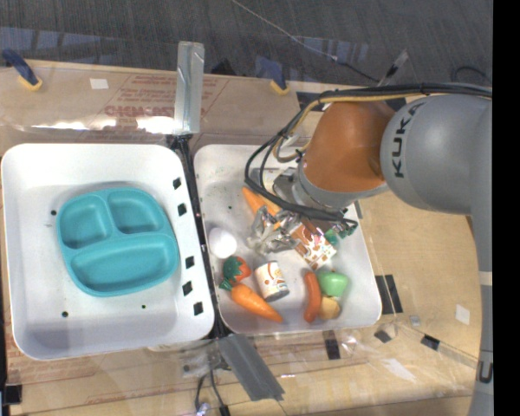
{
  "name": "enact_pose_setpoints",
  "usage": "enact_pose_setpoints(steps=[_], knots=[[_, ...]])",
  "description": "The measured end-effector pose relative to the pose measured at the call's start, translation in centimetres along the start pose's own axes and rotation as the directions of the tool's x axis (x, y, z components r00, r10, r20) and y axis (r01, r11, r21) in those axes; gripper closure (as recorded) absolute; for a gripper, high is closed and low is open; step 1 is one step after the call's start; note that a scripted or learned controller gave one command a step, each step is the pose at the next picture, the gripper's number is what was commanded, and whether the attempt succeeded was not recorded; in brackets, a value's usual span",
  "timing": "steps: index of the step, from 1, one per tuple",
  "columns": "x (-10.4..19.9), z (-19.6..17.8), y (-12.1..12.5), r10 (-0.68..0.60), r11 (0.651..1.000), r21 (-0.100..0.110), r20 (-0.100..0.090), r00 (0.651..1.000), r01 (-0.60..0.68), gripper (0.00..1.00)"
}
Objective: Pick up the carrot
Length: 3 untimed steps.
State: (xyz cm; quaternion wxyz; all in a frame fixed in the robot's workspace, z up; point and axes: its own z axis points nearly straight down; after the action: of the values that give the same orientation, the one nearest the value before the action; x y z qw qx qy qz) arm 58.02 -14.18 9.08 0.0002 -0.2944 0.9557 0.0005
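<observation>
A carrot (256, 302) with a green leafy top lies near the front left of the right bin (210, 173). A second orange carrot-like piece (252, 199) pokes out from under the arm farther back. My gripper (273, 230) hangs low over the middle of the right bin. It is just in front of that second piece and well behind the leafy carrot. The orange wrist band (347, 150) hides what lies behind the gripper. Nothing visibly sits in the gripper.
Around the gripper lie a white ball (222, 244), a small white cup (272, 282), a patterned box (317, 249), a red-orange pepper (312, 296) and a green fruit (334, 282). The left bin (26, 198) holds a teal divided plate (117, 239).
</observation>
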Motion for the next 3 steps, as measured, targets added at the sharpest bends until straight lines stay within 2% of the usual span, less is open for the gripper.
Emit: enact_pose_setpoints(steps=[1, 2, 3], knots=[[-0.1, -0.1, 0.0, -0.001, 1.000, 0.001, 0.001, 1.000, 0.001, 0.00], [-0.3, -1.2, 0.0, -0.006, 1.000, 0.002, 0.004, 1.000, 0.006, 1.00], [-0.3, -1.1, 0.0, -0.007, 1.000, 0.002, 0.004, 1.000, 0.007, 0.00]])
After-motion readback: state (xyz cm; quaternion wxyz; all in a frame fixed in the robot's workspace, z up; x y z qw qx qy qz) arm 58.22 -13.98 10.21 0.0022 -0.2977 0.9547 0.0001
